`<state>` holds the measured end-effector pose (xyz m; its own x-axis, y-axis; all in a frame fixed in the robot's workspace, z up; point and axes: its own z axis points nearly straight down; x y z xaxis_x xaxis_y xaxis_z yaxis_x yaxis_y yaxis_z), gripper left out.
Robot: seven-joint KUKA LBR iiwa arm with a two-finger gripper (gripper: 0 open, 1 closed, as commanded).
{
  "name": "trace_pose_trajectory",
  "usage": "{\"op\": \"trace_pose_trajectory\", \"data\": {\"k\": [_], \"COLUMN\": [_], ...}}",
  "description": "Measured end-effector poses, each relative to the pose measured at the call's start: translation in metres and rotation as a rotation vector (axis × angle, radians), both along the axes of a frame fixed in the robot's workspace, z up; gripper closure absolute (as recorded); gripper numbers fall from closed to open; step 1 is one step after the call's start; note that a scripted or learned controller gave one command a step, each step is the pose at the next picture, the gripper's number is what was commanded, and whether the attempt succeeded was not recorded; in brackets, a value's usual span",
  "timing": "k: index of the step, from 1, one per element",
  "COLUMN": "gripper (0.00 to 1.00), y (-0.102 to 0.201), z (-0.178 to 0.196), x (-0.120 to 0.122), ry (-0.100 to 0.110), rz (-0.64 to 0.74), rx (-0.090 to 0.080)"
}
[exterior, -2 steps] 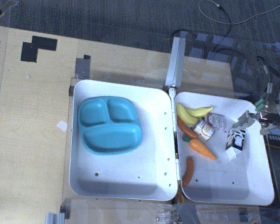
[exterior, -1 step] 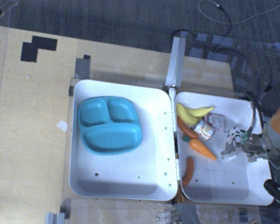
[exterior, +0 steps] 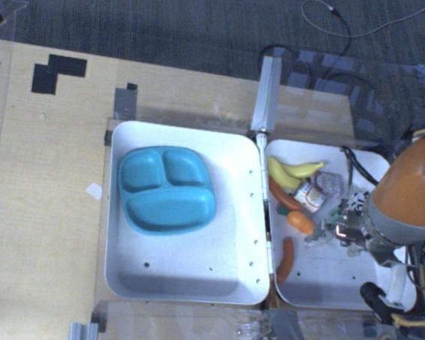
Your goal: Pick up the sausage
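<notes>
Sausage: in the right bin, by its left wall. Hand: near, up and right of it, apart. Finger spread: cannot tell.

No readable text anywhere.
Label on the small jar just below the banana too blurred to make out any words.

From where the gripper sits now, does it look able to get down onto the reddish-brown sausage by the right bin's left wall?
Probably yes. The reddish-brown sausage lies alone beside the right white bin's wall, nothing on it; the gripper is close by. The wall may crowd a finger.
</notes>
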<state>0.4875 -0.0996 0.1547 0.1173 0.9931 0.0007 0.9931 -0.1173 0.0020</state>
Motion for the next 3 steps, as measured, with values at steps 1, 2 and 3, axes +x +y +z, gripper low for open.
{"op": "trace_pose_trajectory", "data": {"k": [1,2,3], "gripper": [0.0,0.0,0.0], "y": [-0.031,-0.106,-0.106], "z": [-0.066,0.071,-0.057], "x": [0.003,0.002,0.001], "ry": [-0.009,-0.006,-0.002], "rz": [0.364,0.573,0.427], "rx": [-0.003,-0.006,-0.003]}}
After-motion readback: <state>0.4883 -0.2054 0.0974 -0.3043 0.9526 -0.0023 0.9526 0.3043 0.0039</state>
